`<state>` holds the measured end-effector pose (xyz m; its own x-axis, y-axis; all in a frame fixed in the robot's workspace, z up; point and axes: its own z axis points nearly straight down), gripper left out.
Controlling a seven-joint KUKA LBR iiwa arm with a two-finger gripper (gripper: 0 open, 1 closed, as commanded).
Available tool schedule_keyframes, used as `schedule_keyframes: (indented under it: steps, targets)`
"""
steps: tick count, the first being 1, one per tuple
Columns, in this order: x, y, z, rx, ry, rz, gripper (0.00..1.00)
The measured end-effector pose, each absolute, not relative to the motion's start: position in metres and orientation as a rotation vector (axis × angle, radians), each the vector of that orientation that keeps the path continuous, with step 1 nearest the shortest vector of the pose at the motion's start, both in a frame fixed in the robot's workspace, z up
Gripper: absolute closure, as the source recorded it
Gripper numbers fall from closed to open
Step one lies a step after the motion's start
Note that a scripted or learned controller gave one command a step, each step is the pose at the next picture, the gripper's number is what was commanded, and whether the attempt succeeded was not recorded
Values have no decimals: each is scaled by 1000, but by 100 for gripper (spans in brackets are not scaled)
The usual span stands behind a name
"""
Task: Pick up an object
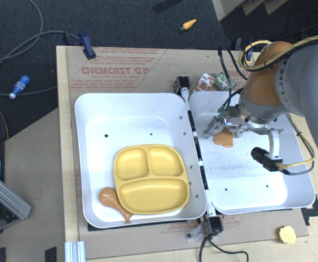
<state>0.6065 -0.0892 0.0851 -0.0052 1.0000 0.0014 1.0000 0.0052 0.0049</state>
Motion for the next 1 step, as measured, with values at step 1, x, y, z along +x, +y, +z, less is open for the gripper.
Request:
schedule_keyframes:
  steps: [1]
  targets:
    - [605, -92, 95, 2219, 2221, 3, 100]
